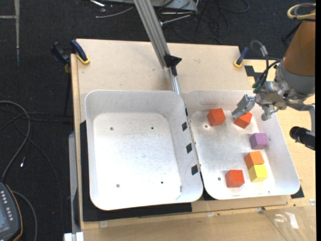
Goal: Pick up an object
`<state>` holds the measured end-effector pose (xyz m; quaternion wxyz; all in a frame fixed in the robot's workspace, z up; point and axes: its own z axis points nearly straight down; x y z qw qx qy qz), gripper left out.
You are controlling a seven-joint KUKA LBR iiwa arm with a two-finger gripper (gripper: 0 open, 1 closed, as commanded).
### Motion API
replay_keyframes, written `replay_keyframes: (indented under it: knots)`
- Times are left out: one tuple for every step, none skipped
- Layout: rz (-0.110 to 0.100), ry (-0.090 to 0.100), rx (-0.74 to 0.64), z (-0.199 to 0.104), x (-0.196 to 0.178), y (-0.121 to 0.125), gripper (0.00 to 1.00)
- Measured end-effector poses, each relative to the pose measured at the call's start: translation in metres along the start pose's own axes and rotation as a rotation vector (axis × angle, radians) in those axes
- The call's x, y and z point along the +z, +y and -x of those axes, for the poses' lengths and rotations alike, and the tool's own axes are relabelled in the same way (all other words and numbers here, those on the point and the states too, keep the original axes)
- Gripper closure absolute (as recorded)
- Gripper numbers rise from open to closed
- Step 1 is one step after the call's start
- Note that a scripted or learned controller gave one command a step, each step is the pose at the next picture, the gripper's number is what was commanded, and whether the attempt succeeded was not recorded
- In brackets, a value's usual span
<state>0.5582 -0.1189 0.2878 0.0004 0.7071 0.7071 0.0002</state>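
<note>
- Though both bins sit side by side on the bench [130,69], my work is in the right bin [281,182]; the left bin [100,104] lies well apart from me.
- My gripper [255,108] hangs over the right bin's far edge, fingers spread apart, straddling a red-orange block [243,120] that sits just below and between them, tilted. Whether the pads touch it, I cannot tell.
- Count: six blocks — two red-orange at the far edge, one purple [259,140], one orange [254,159], one yellow [258,172], one red [234,178] near the front edge.
</note>
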Motion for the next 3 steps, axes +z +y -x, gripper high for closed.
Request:
replay_keyframes:
  knots:
    - [-0.008,0.001,-0.002,-0.004,0.19,0.041,0.0]
    - [0.01,-0.001,-0.006,-0.026,0.087,0.07,0.0]
    - [0.002,0.0,-0.001,0.018,0.182,0.105,0.0]
